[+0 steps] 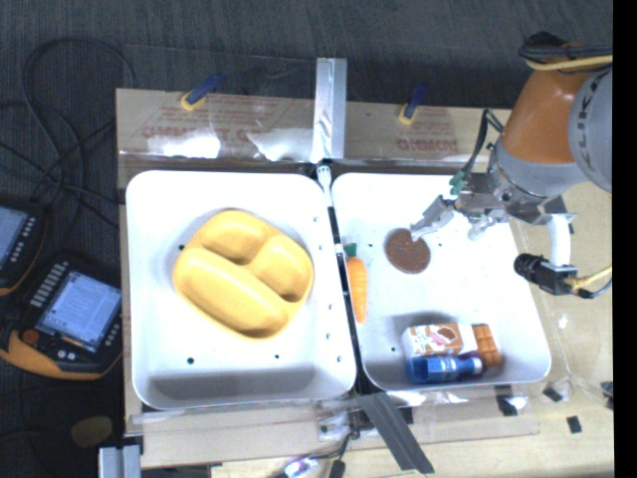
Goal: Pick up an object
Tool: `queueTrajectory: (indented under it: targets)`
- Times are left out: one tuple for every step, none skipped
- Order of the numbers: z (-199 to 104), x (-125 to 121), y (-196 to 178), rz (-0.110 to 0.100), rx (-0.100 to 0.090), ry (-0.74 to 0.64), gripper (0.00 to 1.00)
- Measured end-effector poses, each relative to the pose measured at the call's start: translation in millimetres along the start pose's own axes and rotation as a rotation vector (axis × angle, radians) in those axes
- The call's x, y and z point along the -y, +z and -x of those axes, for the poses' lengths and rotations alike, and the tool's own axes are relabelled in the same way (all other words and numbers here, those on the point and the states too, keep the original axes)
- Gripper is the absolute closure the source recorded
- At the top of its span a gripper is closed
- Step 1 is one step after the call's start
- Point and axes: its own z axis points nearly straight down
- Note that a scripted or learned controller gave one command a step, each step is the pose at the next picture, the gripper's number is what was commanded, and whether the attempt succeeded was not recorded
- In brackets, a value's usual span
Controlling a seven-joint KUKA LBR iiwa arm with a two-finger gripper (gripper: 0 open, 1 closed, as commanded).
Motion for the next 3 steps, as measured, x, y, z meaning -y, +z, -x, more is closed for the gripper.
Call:
queueTrajectory:
  targets:
    - [-11, -23, 113, 0.012, 0.004, 0.022, 0.0]
    - [-12, -23, 104, 0.011, 0.001, 0.022, 1.0]
    - [-56, -40, 18, 0.0, 0.004, 0.115, 1.0]
